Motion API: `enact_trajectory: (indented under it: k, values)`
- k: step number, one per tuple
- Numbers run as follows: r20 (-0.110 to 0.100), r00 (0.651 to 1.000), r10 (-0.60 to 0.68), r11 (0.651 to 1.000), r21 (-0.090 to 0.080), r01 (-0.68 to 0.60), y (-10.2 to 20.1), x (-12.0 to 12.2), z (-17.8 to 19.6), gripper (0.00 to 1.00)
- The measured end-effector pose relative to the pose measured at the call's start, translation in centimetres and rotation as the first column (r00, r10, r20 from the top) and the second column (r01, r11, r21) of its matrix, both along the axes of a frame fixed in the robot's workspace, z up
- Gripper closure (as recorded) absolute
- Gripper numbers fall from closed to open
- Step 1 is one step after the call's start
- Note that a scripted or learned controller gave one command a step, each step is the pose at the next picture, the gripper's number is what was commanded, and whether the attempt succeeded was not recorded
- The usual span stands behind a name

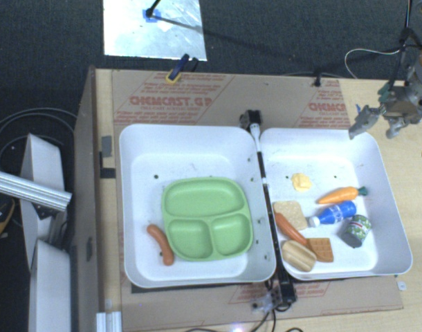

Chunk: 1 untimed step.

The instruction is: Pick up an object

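Camera view showed the gripper (375, 121) spread open, holding nothing, above the right bin (387, 178) rim. Best aimed at the isolated carrot (341, 195), fingers straddling its narrow width.

Robot body, seen at the picture's two o'clock edge. The tool (374, 122) is a pale grey, metallic-looking assembly with two short fingers (358, 123), each light grey and tapering to a blunt tip. Above the fingers sits a blocky housing in mixed grey and tan tones, with small dark details that may be screws or fittings; the resolution is too coarse to tell which. A thin pale cable (369, 54) loops out at the housing's eleven o'clock side, and a dark slender line runs toward twelve o'clock from it.
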<state>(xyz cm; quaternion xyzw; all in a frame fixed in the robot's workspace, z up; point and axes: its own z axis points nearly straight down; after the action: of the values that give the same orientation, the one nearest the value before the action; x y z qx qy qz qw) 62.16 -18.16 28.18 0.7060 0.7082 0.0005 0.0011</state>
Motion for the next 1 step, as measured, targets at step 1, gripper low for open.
enact_trajectory:
  k: [1]
  values:
    - [-0.002,1.000,-0.003,1.000,0.001,0.003,-0.10,-5.25,-19.57,0.00]
